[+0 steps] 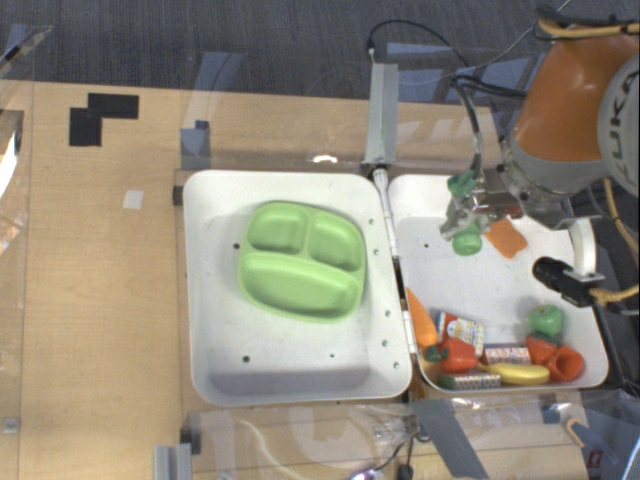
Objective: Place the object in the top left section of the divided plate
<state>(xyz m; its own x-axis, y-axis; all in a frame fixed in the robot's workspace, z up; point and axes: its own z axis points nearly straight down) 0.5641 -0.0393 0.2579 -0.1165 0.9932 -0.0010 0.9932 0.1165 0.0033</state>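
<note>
Bright even overhead light, glare at far left edge, soft shadows in bins [290,383], slightly grainy

White bins: 2, a left bin [215,368] and a right bin [430,258]
Divided plate [300,260]: 1, green, 3 sections
Arm [580,98]: 1
Gripper [466,218]: 1
Carrot [421,320]: 1
Banana [518,373]: 1
Green apple [546,320]: 1
Orange block [507,238]: 1
Remaining small items, lower right bin: count cannot be determined

Wooden bench [90,298] (dark grey carpet [250,18] beyond)
</note>
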